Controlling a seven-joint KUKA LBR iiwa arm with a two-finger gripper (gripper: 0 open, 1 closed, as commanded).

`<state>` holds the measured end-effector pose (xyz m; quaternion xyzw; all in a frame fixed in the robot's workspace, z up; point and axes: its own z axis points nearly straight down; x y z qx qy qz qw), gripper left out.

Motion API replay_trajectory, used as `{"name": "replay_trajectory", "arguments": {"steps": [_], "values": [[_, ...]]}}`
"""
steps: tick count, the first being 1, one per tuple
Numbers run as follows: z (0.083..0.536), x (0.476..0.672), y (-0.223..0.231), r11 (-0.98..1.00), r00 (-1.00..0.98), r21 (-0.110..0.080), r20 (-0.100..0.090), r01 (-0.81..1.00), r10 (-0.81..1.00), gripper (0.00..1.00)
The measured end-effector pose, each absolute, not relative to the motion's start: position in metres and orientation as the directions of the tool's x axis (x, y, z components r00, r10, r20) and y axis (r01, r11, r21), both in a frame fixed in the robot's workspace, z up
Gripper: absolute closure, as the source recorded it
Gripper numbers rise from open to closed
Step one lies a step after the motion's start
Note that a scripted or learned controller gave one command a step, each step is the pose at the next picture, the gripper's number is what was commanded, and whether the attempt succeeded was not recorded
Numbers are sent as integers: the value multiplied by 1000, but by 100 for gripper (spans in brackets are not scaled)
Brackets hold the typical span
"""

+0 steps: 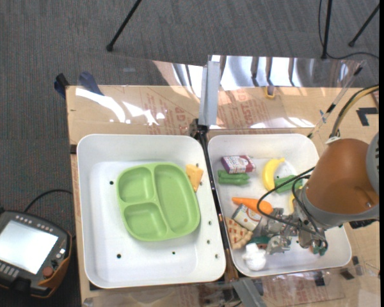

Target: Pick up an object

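Grey carpet surrounds the bench (pixel 134 117), whose brown top bears two shallow white bins side by side. Tripod legs stand on the carpet at 12 o'clock, and a teach pendant (pixel 25 251) lies on the floor at 8 o'clock.

Left bin (pixel 96 152): a green divided plate (pixel 159 201) sits near its centre. A yellow cheese-like wedge (pixel 194 174) lies just beside the plate's rim at 2 o'clock from it.

Right bin (pixel 307 142): a purple carton (pixel 237 164) at the bin's 11 o'clock, a green pod-shaped toy (pixel 233 178) just below it, and a banana (pixel 272 171) at 3 o'clock from the carton. An orange carrot (pixel 251 204) lies mid-bin. A small can (pixel 246 217) touches the carrot's lower side, a waffle-patterned piece (pixel 240 235) sits at 7 o'clock from the can, and a white lump (pixel 255 258) rests near the bin's front edge.

Arm: the orange band (pixel 342 181) fills the bin's 3 o'clock side. The gripper (pixel 283 240) is low over the bin's front half, at 3 o'clock from the can and just above the white lump. Finger opening cannot be told from the clutter of metal and cables; nothing is visibly held.
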<state>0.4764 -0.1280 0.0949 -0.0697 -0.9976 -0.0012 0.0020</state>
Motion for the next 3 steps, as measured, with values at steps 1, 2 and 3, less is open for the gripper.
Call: {"name": "replay_trajectory", "arguments": {"steps": [1, 2, 3], "values": [[87, 582, -125, 935, -935, 1, 0, 354, 354, 100], [87, 582, -124, 936, -936, 1, 1, 353, 353, 0], [89, 615, -82, 929, -929, -1, -3, 370, 370, 0]]}}
